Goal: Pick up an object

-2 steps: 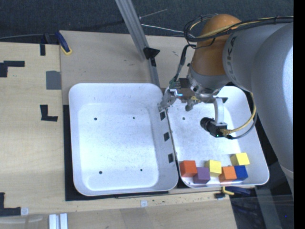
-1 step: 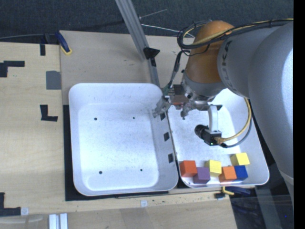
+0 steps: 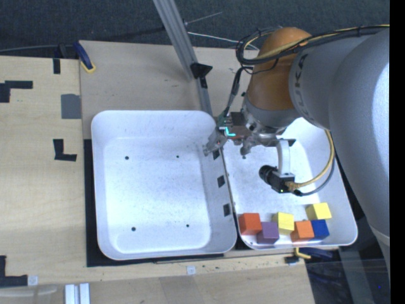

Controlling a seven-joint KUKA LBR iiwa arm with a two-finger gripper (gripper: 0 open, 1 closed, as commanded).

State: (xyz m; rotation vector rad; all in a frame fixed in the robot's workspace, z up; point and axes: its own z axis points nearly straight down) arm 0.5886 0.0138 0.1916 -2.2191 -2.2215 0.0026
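Note:
Several small blocks lie along the front of the right bin (image 3: 329, 170): an orange block (image 3: 250, 222), a purple block (image 3: 270, 232), a yellow block (image 3: 285, 221), a second orange block (image 3: 304, 230), a blue block (image 3: 320, 229) and another yellow block (image 3: 319, 210). My gripper (image 3: 229, 149) hangs under the orange wrist band at the back left of the right bin, close to the wall shared with the left bin. It is open, with nothing between its fingers. The blocks lie well in front of it and apart from it.
The left bin (image 3: 107, 170) stands beside the right one, their walls meeting near the gripper. A slanted metal post (image 3: 180, 40) rises behind the bins. A black cable fitting (image 3: 275, 178) hangs from the arm over the right bin. The grey arm body covers the right side.

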